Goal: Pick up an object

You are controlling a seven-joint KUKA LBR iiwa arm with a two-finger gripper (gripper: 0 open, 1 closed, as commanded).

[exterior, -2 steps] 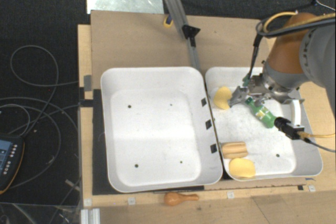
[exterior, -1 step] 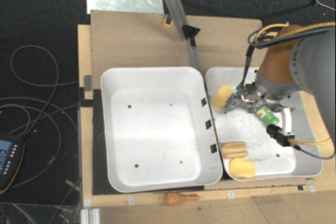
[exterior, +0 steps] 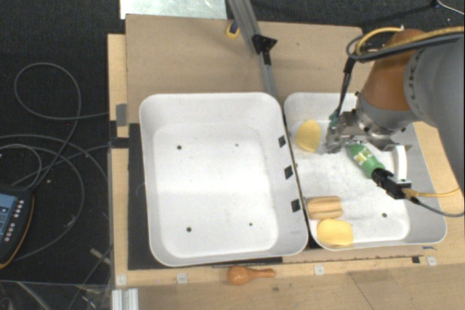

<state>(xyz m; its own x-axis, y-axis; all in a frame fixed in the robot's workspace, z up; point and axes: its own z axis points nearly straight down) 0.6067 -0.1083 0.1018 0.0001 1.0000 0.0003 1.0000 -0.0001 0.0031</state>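
Note:
My gripper (exterior: 334, 139) is low over the back part of the right bin (exterior: 429, 229), reaching in from the right. Just to its left lies a pale yellow rounded object (exterior: 309, 135), very close to the gripper; whether they touch I cannot tell. A green bottle-like object (exterior: 362, 157) lies right beside the gripper on its near-right side. Nearer the front of the same bin lie a tan bun-like piece (exterior: 325, 207) and a second yellow rounded object (exterior: 336, 232). Nothing is visibly held.
The left bin (exterior: 156, 120) sits beside the right one, with a shared wall between them. A small orange-brown object (exterior: 251, 274) lies on the bench in front of the bins. A grey pole (exterior: 243, 3) slants in from the back toward the bins.

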